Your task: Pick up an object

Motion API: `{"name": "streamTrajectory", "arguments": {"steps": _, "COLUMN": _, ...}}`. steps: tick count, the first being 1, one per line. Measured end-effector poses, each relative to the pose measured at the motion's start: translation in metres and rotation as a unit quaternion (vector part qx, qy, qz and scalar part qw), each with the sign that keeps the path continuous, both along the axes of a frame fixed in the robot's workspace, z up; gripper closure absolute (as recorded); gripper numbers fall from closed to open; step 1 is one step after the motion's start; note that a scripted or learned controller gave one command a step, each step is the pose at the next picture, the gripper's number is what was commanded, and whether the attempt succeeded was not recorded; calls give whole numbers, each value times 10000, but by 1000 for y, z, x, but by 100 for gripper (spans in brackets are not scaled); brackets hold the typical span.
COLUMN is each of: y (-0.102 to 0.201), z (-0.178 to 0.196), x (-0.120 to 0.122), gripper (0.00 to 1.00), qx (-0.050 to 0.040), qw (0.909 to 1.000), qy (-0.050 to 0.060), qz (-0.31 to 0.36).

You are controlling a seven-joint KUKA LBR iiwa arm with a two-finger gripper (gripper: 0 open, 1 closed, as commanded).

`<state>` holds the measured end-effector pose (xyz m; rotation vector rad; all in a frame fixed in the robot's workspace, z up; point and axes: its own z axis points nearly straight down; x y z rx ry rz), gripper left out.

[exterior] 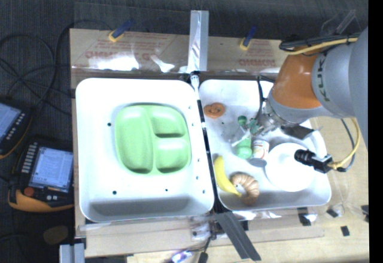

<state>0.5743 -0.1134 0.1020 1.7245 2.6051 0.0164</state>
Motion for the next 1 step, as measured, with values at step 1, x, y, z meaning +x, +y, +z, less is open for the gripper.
{"name": "streamTrajectory", "arguments": {"steps": 1, "y": 63, "z": 82, "x": 41, "gripper": 100, "qx": -1, "qw": 9999, "qy": 103, "qz": 5}}
